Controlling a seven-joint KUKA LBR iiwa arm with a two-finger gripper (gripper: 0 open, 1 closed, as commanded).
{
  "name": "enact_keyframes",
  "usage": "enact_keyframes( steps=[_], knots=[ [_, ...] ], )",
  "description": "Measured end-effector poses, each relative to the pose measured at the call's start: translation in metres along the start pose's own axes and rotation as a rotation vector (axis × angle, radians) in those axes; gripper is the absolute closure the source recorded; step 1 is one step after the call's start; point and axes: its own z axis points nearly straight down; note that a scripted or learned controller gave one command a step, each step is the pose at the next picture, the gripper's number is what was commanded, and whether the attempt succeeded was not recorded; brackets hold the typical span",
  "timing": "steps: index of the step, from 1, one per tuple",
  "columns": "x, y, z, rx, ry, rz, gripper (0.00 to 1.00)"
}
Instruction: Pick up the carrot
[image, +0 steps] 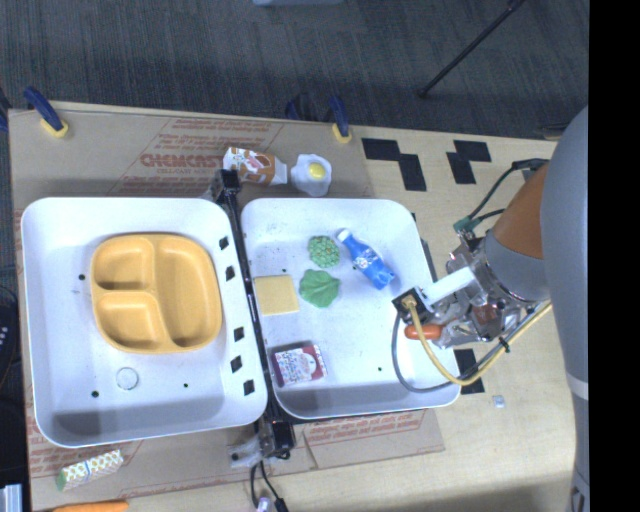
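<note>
Orange carrot (424, 330) sits between the fingers of the gripper (428, 322), which is closed on it. Position: right rim of the right bin (330, 400), centre right of frame, likely raised for removal

Bench (520, 420): light wood top under printed cardboard sheet (200, 150). On it: two white bins, left bin (40, 330) and right bin (400, 215), touching; black square markers (395, 158) near far-right corner.
</note>
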Motion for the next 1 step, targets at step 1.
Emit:
enact_keyframes(
  steps=[1],
  knots=[
    [-0.0023,0.0118,-0.0245,0.0,0.0,-0.051,1.0]
  ],
)
